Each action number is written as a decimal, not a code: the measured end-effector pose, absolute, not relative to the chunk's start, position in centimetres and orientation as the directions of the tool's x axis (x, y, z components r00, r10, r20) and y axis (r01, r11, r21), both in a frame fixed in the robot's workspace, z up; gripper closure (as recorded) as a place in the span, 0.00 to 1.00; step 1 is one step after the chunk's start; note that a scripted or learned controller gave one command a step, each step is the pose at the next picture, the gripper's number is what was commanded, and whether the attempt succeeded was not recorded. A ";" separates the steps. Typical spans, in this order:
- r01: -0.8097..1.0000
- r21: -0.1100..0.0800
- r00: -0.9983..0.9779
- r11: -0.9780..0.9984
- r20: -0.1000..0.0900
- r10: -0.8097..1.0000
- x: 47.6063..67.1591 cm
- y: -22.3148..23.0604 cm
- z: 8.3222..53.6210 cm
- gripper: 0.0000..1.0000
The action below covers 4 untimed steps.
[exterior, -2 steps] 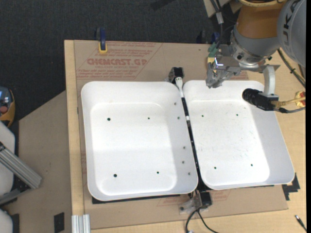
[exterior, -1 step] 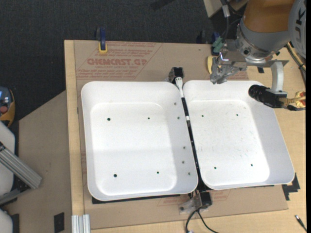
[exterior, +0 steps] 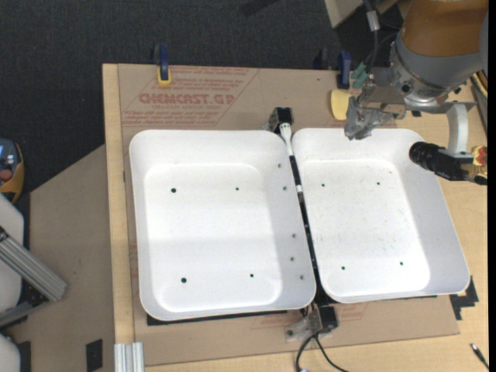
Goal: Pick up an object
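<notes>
Two shallow white plastic bins — a left bin [exterior: 155, 208] and a right bin [exterior: 434, 231]. Two blue clamps on the board's far edge — one left [exterior: 162, 55], one right [exterior: 344, 67]. One brown cardboard sheet [exterior: 201, 95]. One pale yellow block [exterior: 339, 103].

dark carpet floor [exterior: 70, 22] surrounds a brown board [exterior: 201, 95] held by blue clamps [exterior: 162, 55].

the arm [exterior: 443, 22] is mostly a fat orange band up top with a grey metal collar under it. dark cables run down its left side. the gripper [exterior: 363, 124] is a small grey metal assembly, kinda blocky, and a white bracket with a black cylinder sticks off the right.
</notes>
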State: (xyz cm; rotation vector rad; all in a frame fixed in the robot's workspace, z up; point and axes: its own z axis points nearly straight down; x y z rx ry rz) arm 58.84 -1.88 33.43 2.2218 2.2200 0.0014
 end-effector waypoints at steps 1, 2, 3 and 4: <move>1.000 0.003 0.001 -0.001 0.000 1.000 57.4 -2.3 34.9 1.00; 1.000 -0.006 -0.002 0.002 0.001 1.000 59.3 0.0 29.0 1.00; 1.000 0.004 -0.001 0.001 0.000 1.000 60.6 0.2 31.6 1.00; 1.000 0.005 0.000 0.000 -0.001 1.000 59.3 -0.7 33.9 1.00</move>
